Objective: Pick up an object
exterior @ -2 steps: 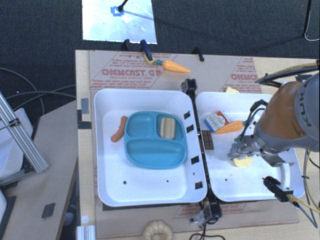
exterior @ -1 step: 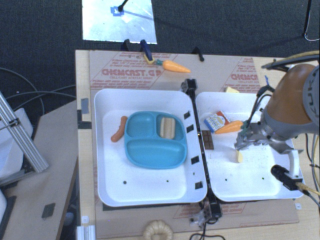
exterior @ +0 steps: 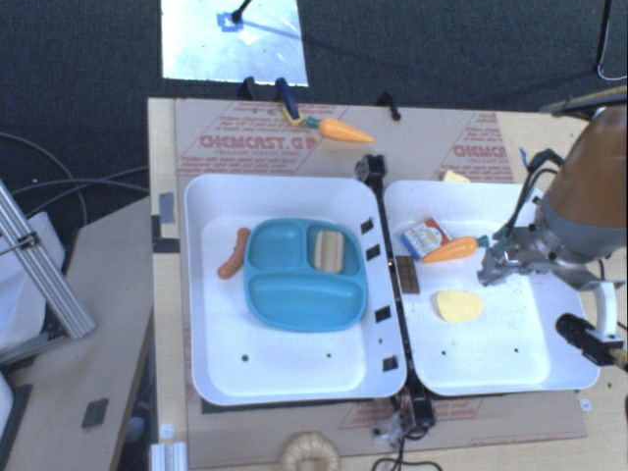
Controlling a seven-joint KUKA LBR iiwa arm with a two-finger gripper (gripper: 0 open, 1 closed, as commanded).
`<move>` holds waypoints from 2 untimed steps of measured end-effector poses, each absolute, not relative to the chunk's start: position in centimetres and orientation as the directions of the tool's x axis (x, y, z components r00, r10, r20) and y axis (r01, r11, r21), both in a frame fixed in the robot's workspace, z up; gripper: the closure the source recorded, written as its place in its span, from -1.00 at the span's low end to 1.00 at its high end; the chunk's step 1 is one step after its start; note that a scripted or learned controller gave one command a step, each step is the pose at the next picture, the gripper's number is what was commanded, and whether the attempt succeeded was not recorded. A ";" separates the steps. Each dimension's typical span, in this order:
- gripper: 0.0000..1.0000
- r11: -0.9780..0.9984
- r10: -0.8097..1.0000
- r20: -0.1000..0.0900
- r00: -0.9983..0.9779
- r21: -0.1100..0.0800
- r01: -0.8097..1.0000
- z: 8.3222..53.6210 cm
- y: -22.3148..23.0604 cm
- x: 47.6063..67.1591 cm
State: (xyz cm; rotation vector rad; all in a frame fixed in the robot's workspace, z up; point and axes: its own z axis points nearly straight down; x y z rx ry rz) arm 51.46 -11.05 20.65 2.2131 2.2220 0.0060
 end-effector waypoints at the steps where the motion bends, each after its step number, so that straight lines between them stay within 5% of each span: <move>1: 1.00 0.005 1.000 0.000 -0.005 0.004 1.000 22.6 -11.0 51.6; 2: 1.00 0.010 1.000 0.002 -0.010 0.004 1.000 23.6 -6.5 54.1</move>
